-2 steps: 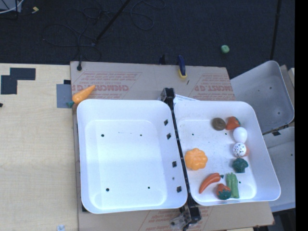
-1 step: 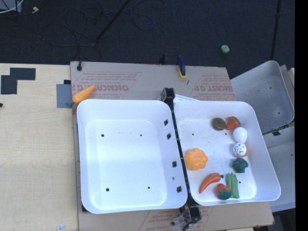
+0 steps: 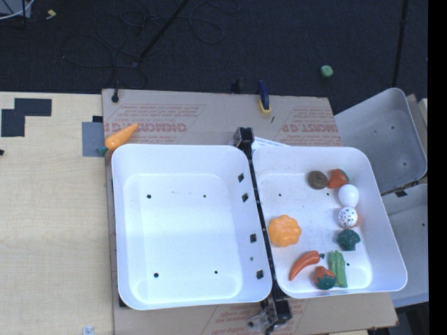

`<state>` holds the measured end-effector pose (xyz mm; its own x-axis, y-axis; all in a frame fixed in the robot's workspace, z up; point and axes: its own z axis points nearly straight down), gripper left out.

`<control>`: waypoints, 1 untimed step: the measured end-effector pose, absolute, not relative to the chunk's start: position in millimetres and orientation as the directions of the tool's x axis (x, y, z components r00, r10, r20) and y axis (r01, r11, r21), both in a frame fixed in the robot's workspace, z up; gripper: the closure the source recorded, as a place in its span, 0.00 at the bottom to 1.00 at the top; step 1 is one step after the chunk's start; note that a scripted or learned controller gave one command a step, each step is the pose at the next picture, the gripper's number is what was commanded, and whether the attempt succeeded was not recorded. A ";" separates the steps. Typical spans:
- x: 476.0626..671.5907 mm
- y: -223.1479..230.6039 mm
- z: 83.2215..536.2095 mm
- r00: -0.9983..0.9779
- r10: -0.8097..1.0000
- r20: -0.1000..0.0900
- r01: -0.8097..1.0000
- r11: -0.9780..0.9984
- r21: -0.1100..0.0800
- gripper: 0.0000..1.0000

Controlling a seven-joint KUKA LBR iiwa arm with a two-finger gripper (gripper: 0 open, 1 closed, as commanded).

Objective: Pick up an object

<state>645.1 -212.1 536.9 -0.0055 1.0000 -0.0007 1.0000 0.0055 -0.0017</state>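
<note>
Green toy partly overlapping another

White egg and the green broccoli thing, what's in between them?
In the camera view, a speckled white ball sits between the white egg and the green broccoli.

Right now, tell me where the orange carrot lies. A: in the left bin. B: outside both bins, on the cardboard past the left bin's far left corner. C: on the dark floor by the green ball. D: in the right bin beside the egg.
B: the orange carrot lies on the cardboard just beyond the far left corner of the left bin, outside its rim.
</note>
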 end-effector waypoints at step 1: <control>644.5 -211.8 537.2 -0.011 1.000 0.001 1.000 0.011 -0.003 1.00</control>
